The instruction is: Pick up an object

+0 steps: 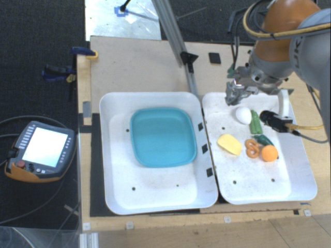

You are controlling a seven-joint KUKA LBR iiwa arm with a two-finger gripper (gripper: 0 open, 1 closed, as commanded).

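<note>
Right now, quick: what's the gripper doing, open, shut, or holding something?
Gripper: cannot be told from this view; it hangs over the right bin, just above the white egg-shaped object, with nothing seen held.

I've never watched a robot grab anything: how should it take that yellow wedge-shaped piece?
Probably from straight above, pinching the yellow wedge-shaped piece across its narrow width. It lies flat in the right white bin, apart from the small orange ring beside it, so both long sides look open.

Around the yellow block [229, 144], the right bin's [258, 187] front is open floor, but toys crowd just behind and right.
</note>
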